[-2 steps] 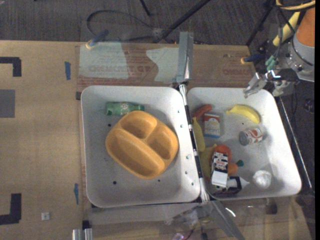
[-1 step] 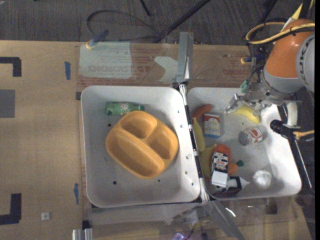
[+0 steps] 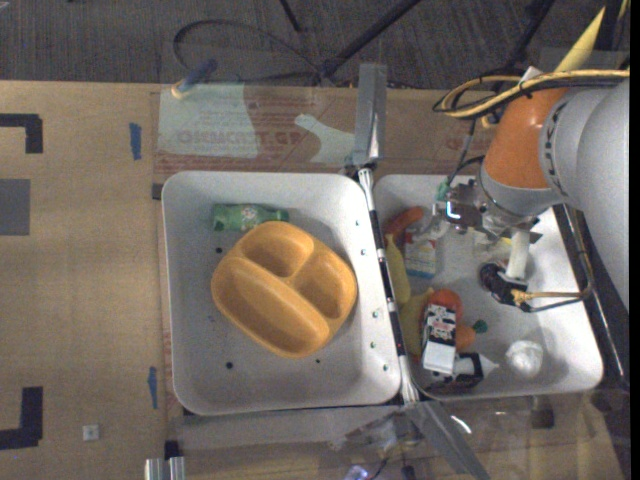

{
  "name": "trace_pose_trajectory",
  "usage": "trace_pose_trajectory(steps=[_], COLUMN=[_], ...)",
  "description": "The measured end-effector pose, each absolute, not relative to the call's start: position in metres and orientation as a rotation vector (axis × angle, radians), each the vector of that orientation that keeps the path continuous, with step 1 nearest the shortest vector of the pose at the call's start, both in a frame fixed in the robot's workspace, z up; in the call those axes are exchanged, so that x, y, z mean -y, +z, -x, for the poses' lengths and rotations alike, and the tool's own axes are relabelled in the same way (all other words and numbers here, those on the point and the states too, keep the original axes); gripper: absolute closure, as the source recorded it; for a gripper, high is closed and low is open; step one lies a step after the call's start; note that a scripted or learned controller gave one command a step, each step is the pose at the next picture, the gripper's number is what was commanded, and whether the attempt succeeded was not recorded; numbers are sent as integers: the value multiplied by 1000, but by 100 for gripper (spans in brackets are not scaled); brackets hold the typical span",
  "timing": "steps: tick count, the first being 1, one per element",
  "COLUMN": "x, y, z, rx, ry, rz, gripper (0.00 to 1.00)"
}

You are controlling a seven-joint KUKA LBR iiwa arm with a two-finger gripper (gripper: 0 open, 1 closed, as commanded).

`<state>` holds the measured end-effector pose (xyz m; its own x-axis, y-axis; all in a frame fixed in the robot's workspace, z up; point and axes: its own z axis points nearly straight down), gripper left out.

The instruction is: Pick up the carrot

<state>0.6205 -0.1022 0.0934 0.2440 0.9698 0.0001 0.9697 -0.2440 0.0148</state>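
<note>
Half the carrot (image 3: 405,219) shows — gripper (image 3: 452,211) blurred.

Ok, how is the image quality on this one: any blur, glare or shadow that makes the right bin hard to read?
Camera view: soft overall, small items in the right bin smear together, so the carrot reads as just an orange blur by the divider. Camera view: the arm looks washed out and shades the bin's upper part. Camera view: the yellow plate in the left bin is evenly lit, with no harsh glare.
</note>
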Motion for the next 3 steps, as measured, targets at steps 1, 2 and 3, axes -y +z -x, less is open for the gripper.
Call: trace_pose_trajectory(steps=[1,2,3], x=[107,102,94], y=[96,95,94], z=[-568,-525,-489], rx=[-1619,-1311,-812], ry=[36,38,45], rz=[-2676,-2842,-3024], gripper=[0,0,0])
